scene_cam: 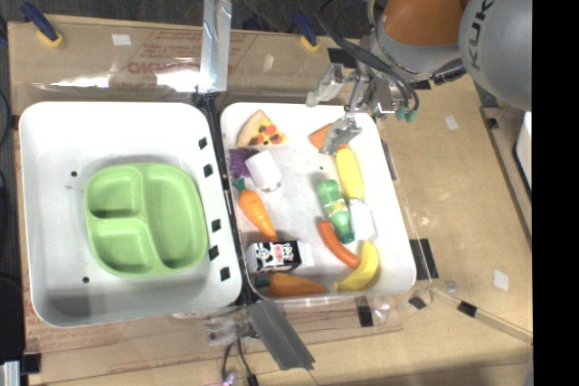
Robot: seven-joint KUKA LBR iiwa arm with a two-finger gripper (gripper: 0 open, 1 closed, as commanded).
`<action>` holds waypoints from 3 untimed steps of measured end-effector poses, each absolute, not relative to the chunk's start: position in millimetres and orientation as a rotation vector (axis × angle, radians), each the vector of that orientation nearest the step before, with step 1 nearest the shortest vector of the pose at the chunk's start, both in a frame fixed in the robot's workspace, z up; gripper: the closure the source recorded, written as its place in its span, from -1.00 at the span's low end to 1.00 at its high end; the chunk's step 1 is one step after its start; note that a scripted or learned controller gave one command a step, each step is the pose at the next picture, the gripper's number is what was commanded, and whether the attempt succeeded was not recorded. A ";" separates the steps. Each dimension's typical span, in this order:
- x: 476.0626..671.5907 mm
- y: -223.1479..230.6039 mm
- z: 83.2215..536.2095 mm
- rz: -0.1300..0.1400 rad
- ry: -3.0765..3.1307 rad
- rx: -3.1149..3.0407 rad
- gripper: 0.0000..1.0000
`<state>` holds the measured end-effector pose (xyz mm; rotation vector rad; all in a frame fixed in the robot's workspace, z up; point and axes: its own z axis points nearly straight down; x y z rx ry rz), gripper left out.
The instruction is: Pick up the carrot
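The carrot (257,212) lies in the right-hand bin (298,194), close to that bin's left wall, with its long axis running diagonally from upper left down to lower right. Reading from the left: the left bin (54,149) holds a green divided plate (145,219). In the right bin, a pizza slice toy (261,131) sits at the top left corner, a purple item (240,164) and a white cup-like object (265,170) lie just above the carrot, and a small milk carton (274,255) lies below it. Further right are a green bottle (333,202), a yellow corn cob (349,173), and a banana (364,268) at the bottom right. Other orange pieces, one along the bottom wall (294,287) and one slanted beside the banana (337,244), could also be carrots; which one is meant is a judgement. The gripper (342,136) hangs over the bin's top right corner, above a small orange item (319,137), so the carrot lies down and to the left of it, well apart. Whether the gripper is spread or pressed together cannot be told, as its tip is small and blurred against the clutter.
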<state>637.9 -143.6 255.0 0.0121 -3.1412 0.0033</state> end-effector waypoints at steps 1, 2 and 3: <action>654.8 -211.1 158.4 -0.004 -3.128 0.190 -1.00; 596.7 -206.1 112.9 -0.001 -3.139 -0.040 -1.00; 525.3 -204.4 92.0 0.001 -3.138 0.192 -1.00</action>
